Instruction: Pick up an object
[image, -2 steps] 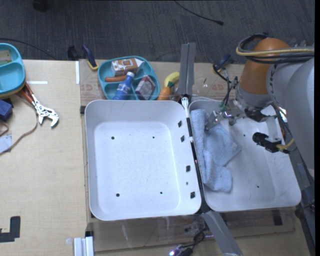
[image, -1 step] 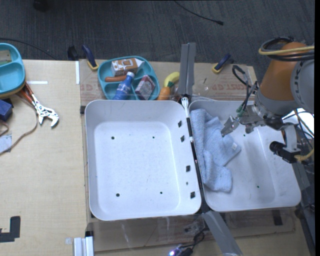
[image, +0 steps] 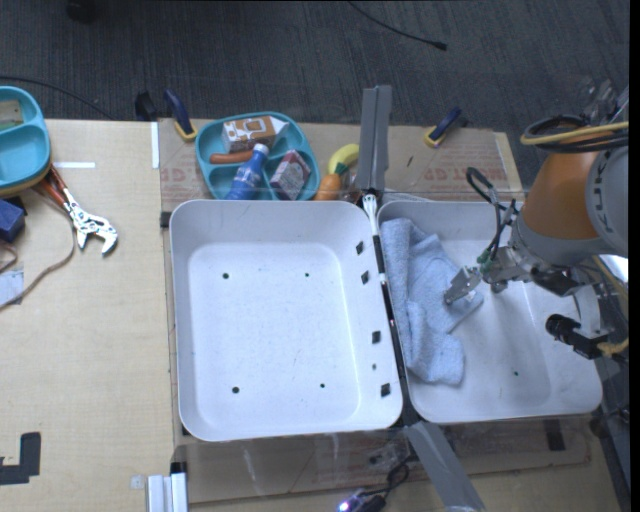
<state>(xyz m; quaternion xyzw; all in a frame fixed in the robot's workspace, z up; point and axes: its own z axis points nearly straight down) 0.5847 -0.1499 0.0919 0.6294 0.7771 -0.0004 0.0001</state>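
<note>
Two shallow white bins sat side by side on the bench, and we looked down on both at a slant. The left bin (image: 200, 330) showed its bare floor with a few dark dots. The right bin (image: 520, 395) held a pale blue-grey towel (image: 420, 310), crumpled and lying lengthwise along the bin's left wall, from near the far corner down toward the near side.

We saw the arm (image: 565, 200) reaching in from the right, its orange band above the wrist. The gripper (image: 462, 292) hung low over the right bin, at the towel's right edge, pointing toward the cloth. Its metal fingertips (image: 456, 295) appeared to touch or nearly touch the fabric, but we could not tell whether the jaws were spread or closed, nor whether any cloth sat between them.

Beyond the bins, a teal tray (image: 210, 160) rested on the bench with small items in it, among them a blue bottle (image: 246, 172). A yellow banana (image: 343, 158) lay just beside the tray's right end. Far to the left, a metal wrench (image: 90, 228) lay on the wooden tabletop (image: 80, 350), near another teal dish (image: 25, 140).
</note>
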